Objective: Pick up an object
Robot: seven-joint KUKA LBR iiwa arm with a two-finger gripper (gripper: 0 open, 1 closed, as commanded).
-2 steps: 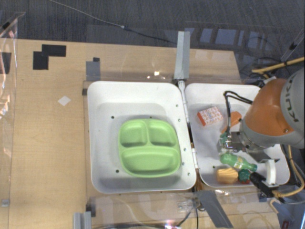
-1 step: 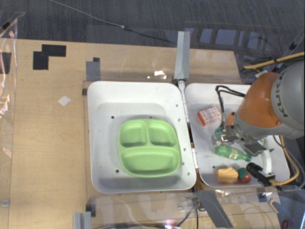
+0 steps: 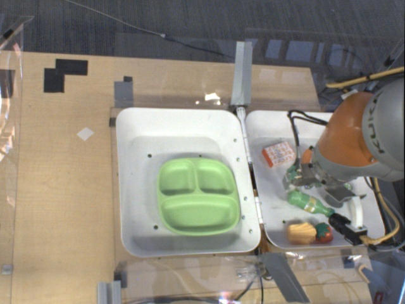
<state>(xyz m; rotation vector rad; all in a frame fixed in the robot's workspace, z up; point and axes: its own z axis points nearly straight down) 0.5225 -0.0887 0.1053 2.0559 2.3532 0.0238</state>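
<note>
While the arm (image 3: 354,138) is reaching into the right bin (image 3: 266,132), its pincer (image 3: 302,177) is hovering above a green bottle (image 3: 308,202) near the bin's front edge | pincer opening: cannot tell | green tray (image 3: 197,195) is lying in left bin (image 3: 136,170).

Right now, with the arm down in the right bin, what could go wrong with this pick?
1. The gripper sits low over the green bottle, with a small red-and-white box close by; closing here might nudge or catch the wrong item.
2. The yellow and red toy food lies just beyond the bottle near the bin's front wall, so a pushed bottle could jam against it.
3. The black cable trails near the wrist and may snag.
</note>
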